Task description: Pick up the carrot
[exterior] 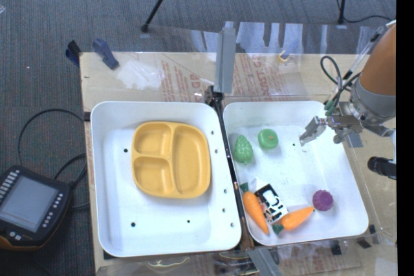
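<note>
Gripper (pixel 312 132) sits at right of frame, above the upper right part of the right bin, fingers pointing left. One finger tip shows at its left end; can't tell how far apart the fingers are. Nothing visible between them. Grey arm (pixel 378 84) with the orange band comes in from the right edge, cables looped above the wrist.

Bench (pixel 174 77): pale board top, clear plastic sheet crumpled at upper left, a blue clip near its upper left corner.

Left bin (pixel 107 139): white, shallow, centre-left of frame. Holds a yellow plate (pixel 171 158) with three compartments, lying flat in the upper middle of the bin.

Right bin (pixel 349 203): white, touching the left bin along the centre seam. A grey post (pixel 225 61) stands at the top of that seam.

Tablet (pixel 29 203) with a grey screen lies on the carpet at lower left, cable looping up from it.

Inside the right bin:
- two carrots at the lower left. One carrot (pixel 256 211) lies near the left wall, tip toward the bottom of frame. Second carrot (pixel 295 218) lies just right of it, tip toward the right.
- black-and-white card (pixel 270 198) between the two carrots, touching both.
- green bumpy fruit (pixel 243 148), upper left of the bin.
- round green piece (pixel 268 138) just right of it.
- purple ball (pixel 323 200), lower right, near the second carrot's tip.

Both carrots well apart from the gripper.
</note>
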`<act>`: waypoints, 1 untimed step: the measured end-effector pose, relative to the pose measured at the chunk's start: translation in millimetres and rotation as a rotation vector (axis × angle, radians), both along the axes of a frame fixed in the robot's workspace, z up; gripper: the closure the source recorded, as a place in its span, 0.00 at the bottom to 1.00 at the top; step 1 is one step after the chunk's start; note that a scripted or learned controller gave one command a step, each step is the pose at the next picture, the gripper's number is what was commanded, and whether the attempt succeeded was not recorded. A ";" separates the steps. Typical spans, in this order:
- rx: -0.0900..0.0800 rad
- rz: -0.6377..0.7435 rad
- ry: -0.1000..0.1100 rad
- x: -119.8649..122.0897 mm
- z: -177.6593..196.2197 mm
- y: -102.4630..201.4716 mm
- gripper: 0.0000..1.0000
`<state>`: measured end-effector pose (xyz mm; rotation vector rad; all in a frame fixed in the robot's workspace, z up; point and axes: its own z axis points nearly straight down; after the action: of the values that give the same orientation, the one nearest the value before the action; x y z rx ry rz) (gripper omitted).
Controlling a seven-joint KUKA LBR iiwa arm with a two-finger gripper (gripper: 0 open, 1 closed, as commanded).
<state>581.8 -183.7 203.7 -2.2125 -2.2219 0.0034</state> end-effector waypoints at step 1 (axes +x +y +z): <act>0.001 0.103 0.002 -69.8 -22.3 9.3 0.00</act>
<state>512.0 -174.4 181.4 -2.0942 -2.3310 0.0045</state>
